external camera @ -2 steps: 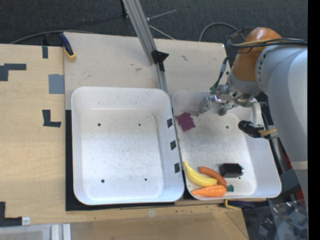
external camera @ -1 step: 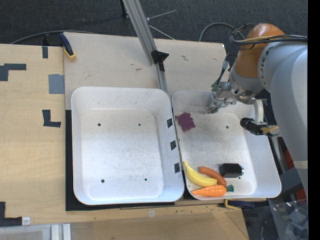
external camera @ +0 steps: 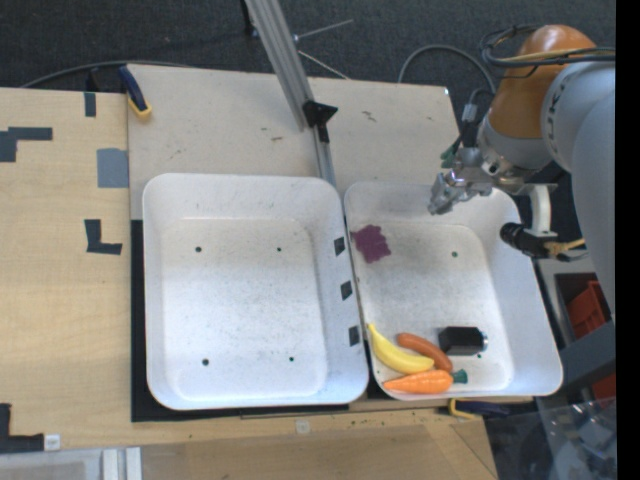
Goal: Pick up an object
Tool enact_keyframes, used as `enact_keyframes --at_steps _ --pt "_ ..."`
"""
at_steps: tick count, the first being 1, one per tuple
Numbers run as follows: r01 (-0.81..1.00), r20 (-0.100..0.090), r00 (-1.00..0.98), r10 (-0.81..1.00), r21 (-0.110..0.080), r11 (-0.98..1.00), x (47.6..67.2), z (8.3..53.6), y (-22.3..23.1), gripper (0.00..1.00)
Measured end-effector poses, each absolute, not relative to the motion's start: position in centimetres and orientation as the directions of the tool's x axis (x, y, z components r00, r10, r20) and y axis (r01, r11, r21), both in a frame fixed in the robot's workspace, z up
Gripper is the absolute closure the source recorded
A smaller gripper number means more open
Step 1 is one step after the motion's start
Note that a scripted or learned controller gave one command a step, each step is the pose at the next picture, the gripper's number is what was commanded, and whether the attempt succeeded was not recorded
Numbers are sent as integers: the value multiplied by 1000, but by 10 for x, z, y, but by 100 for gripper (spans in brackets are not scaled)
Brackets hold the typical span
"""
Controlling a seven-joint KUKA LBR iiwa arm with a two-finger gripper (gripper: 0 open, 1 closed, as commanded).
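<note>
In the right bin [external camera: 520,318] lie a purple lump [external camera: 371,242] near the back left, a yellow banana [external camera: 394,353], two orange carrots [external camera: 421,382] and a small black block [external camera: 461,340] along the front. My gripper [external camera: 442,201] hangs over the bin's back rim, well above and away from all of these, with nothing seen between its fingers.
The left bin [external camera: 160,268] sits beside the right one, with a raised divider between them. A slanted metal pole [external camera: 285,58] crosses the bench behind the bins. A blue and yellow clamp [external camera: 135,93] lies at the back left.
</note>
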State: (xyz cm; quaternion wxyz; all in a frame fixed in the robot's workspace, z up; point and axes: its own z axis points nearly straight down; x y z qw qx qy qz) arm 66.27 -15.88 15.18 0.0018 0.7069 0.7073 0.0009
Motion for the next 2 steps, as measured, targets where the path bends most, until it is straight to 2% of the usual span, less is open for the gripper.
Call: enact_keyframes --at_steps 1,2 --pt "1000 -1 -2 1000 5 2 664 206 -158 100" --pt "1000 2 -6 1000 0 6 661 217 -107 100"
